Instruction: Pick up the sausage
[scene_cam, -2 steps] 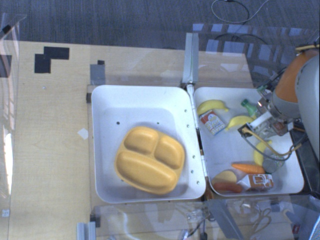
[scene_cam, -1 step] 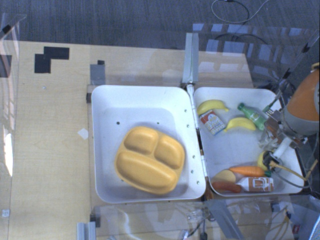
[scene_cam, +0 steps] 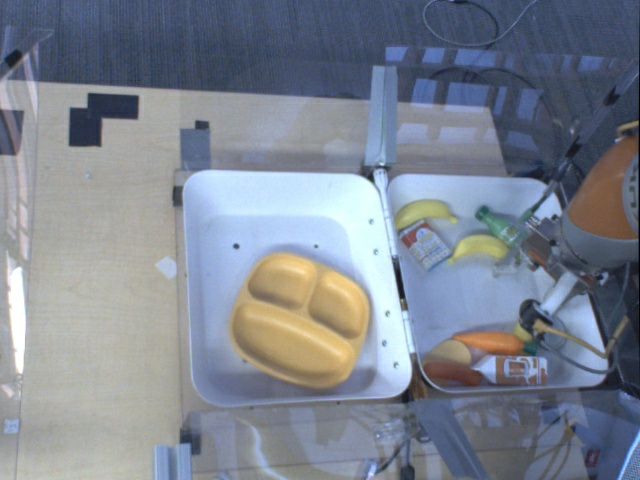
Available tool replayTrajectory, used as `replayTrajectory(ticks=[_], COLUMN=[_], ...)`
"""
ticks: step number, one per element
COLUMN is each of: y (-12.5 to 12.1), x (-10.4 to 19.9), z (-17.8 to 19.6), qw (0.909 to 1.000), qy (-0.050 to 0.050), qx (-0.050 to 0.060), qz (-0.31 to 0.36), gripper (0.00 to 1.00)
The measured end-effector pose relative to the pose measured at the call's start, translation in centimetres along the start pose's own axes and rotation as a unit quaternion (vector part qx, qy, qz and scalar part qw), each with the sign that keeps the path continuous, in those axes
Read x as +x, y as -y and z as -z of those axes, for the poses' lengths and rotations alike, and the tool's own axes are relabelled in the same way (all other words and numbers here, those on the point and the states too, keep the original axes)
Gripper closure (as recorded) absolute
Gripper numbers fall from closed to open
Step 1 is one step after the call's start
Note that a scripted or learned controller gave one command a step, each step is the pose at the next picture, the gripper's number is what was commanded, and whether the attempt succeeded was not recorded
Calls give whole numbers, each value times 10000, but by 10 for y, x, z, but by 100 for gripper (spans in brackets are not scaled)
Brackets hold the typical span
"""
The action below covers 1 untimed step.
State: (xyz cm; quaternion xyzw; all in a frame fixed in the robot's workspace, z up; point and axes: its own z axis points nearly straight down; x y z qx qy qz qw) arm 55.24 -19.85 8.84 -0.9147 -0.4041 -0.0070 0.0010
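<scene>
the sausage (scene_cam: 455,374) lies against the near wall of the right bin (scene_cam: 470,298), crowded by a carrot (scene_cam: 490,343), a white bottle (scene_cam: 512,370) and a pale round fruit (scene_cam: 450,352), so a clean grip looks cramped. farther back, the gripper (scene_cam: 532,243) hangs beside a green bottle (scene_cam: 497,223) and two bananas (scene_cam: 425,211), well apart from the sausage. whether it is spread or closed cannot be told.

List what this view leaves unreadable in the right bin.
All in the camera view:
- sausage: upper edge hidden by a pale round piece.
- green bottle: base covered by the hand.
- white bottle: label print too small to read.
- arm: cut off by the right edge.
</scene>
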Motion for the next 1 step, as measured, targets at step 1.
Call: replayTrajectory(ticks=[1], y=[-30], x=[30], z=[-3], qw=[9554], qy=[50], qx=[-15], qz=[-2952], gripper=[0])
